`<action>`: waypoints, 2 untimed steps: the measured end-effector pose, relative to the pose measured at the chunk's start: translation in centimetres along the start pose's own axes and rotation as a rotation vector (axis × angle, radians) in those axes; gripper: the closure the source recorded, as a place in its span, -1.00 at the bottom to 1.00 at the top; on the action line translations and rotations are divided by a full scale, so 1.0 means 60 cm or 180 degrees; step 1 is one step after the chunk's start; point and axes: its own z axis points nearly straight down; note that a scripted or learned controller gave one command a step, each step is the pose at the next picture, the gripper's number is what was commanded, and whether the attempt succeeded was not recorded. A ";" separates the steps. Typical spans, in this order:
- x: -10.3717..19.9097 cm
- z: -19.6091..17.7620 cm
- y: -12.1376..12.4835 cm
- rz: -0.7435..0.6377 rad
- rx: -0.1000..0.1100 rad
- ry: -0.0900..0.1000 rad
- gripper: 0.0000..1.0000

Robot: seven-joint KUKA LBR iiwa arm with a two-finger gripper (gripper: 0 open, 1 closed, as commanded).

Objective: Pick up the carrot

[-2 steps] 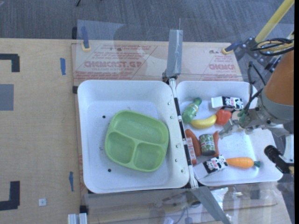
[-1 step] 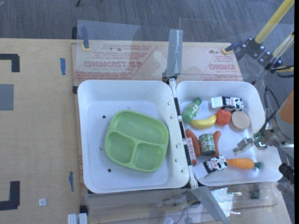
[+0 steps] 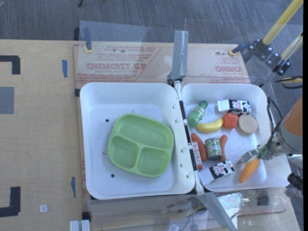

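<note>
Gripper (image 3: 253,154) at the carrot's (image 3: 249,170) upper end, near the right bin's (image 3: 262,93) front right corner.

The metal fingers reach in from the right and meet the carrot's thick, green-tipped end; whether they are spread or pinched on it I cannot tell, the tips being too small and blurred; the carrot lies tilted on the bin floor, just right of a small black-and-white carton (image 3: 222,169), with a green can (image 3: 213,148) and sausages (image 3: 198,146) further left; the left bin (image 3: 126,91) bears a green divided plate (image 3: 140,145); the step in hand reads as the grasp itself, the lift not yet made; next, I judge, a firm close across the carrot's thick end, then a straight rise clear of the carton and the bin wall.
</note>
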 end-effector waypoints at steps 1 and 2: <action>-0.006 -0.013 -0.001 0.0022 -0.0008 -0.0032 1.00; -0.002 -0.012 0.000 0.0015 -0.0003 -0.0014 -1.00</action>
